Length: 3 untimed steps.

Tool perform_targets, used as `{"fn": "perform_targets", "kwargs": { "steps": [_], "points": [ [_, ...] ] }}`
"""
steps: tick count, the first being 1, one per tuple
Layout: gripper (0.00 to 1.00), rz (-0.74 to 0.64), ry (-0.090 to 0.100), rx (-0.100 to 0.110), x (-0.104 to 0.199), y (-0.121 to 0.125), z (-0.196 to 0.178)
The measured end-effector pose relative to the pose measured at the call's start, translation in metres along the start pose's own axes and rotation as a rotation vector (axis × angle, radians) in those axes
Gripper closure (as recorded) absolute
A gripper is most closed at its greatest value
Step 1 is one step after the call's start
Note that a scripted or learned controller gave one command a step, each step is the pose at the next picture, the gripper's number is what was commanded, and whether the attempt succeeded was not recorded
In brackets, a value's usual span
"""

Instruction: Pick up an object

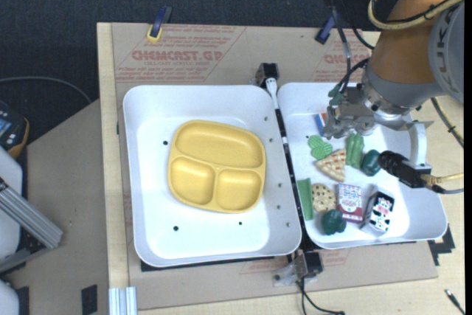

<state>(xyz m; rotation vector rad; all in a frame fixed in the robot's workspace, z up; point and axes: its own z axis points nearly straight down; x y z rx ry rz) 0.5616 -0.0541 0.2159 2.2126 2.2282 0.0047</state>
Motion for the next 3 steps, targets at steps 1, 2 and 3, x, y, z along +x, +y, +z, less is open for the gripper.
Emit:
{"fn": "perform_targets", "kwargs": {
  "steps": [1, 2, 3],
  "points": [
    [1.0, 0.002, -0.001, -0.001, 0.04, 0.022, -0.01],
    [1.0, 0.002, -0.001, -0.002, 0.083, 0.058, -0.004],
    [1.0, 0.003, -0.001, -0.001, 0.122, 0.073, -0.001]
  ]
}}
